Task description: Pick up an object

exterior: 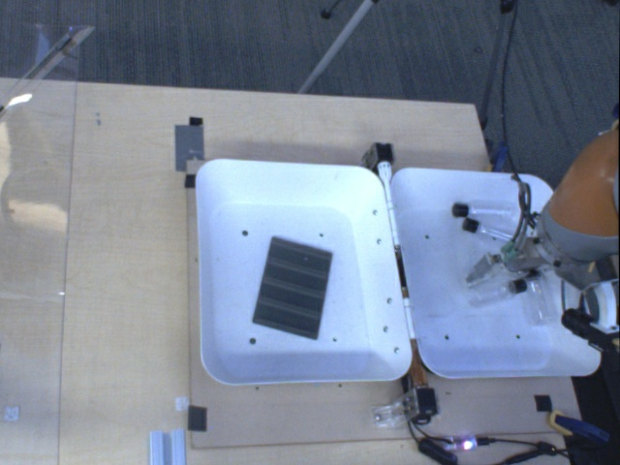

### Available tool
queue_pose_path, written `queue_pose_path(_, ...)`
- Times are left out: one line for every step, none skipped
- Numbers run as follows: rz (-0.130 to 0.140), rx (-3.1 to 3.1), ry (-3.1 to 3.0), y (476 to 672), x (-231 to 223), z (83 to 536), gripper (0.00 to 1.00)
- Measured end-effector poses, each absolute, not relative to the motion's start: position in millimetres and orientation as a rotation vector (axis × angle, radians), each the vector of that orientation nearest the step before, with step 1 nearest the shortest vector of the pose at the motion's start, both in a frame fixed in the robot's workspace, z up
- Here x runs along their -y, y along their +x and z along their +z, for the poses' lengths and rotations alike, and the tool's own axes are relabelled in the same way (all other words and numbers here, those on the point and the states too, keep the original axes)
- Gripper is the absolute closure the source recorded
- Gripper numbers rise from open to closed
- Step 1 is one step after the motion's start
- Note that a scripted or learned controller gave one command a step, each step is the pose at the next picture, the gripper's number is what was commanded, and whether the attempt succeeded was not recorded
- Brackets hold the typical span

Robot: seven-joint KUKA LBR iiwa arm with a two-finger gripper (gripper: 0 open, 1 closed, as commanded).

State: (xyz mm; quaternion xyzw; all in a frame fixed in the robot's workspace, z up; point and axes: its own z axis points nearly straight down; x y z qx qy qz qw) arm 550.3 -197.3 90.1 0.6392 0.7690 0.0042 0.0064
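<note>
A dark grey ribbed rectangular pad [294, 287] lies flat and slightly tilted in the middle of the left bin [291, 170]. My gripper [489, 267] reaches in from the right and hangs low over the middle of the right bin [484, 368], pointing left. Around it lie small clear pieces with black ends [467, 218], too faint to identify. Nothing can be made out between the gripper's tips. The orange band [591, 192] of the arm sits above the right bin's right side.
A divider [395, 250] runs between the two bins. Black clamps [193, 143] sit at the bench corners, cables and a small lit board [455, 444] lie at the front edge, and tripod legs [368, 8] stand on the floor behind.
</note>
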Motion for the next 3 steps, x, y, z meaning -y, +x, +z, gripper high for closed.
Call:
queue_pose_path(0.012, -2.43, 1.965, 519.4, 177, 91, 0.0)
queue_pose_path(0.014, -2.462, 1.926, 525.5, 141, 91, 0.0)
queue_pose_path(0.006, -2.553, 1.821, 534.0, 90, 93, 0.0)
